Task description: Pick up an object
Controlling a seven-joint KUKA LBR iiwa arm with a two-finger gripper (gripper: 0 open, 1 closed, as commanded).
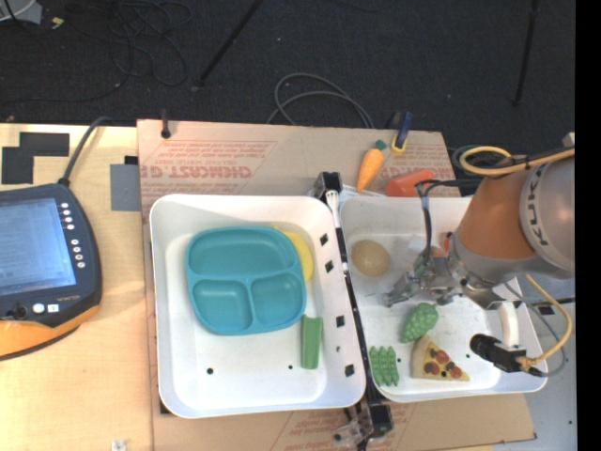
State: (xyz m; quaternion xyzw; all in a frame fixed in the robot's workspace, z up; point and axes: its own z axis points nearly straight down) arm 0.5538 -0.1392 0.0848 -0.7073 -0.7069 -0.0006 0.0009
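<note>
My gripper [420, 287] hangs low in the right bin [399, 216], near its middle, with the orange-banded wrist behind it on the right. Just below the gripper lies a green leafy toy [420, 322]; I cannot tell whether they touch. A beige ball [369, 257] rests to the gripper's upper left. A ridged green piece [383, 365] and a pizza slice [437, 362] lie at the bin's front edge.
The left bin [178, 365] holds a teal divided plate [246, 278] over a yellow item [301, 249], with a green stick [311, 341] beside it. A toy carrot [370, 167] and a red-orange piece [408, 183] lie on cardboard behind the bins. A tablet [38, 252] sits far left.
</note>
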